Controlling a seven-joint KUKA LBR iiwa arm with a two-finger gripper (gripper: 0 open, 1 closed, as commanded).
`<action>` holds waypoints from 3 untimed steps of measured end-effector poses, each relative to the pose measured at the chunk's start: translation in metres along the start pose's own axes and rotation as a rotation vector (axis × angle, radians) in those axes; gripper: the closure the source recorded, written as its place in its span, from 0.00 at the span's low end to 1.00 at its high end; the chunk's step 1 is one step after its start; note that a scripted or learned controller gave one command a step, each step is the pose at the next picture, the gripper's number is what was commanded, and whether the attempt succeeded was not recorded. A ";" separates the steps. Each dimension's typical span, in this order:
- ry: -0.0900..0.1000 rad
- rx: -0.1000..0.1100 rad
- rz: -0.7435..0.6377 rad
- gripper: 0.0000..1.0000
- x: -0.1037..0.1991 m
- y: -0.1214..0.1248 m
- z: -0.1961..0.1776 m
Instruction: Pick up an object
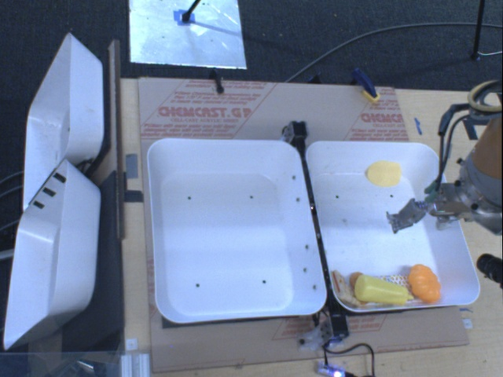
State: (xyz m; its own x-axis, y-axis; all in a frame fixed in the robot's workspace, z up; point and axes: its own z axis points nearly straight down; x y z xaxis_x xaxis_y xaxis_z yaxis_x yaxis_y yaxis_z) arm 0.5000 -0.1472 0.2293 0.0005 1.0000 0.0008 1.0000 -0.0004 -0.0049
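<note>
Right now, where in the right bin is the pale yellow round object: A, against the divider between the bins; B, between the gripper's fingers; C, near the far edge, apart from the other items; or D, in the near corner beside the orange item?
C: the pale yellow round object lies near the right bin's far edge, while the orange item and the rest cluster along the near edge.

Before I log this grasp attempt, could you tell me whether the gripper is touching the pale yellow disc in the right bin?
Apart. The camera view shows bare white bin floor between the gripper and the pale yellow disc, which lies alone toward the far wall of the right bin.
</note>
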 end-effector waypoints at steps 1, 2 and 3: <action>-0.001 -0.006 -0.001 0.00 0.000 0.001 -0.003; 0.000 -0.003 0.000 0.00 -0.004 0.004 0.040; 0.000 -0.001 -0.001 0.00 -0.002 0.007 0.101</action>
State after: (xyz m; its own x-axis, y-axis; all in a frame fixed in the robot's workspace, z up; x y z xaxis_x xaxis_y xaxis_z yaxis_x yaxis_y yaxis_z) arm 0.5069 -0.1488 0.1281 -0.0002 1.0000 0.0011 1.0000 0.0002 -0.0043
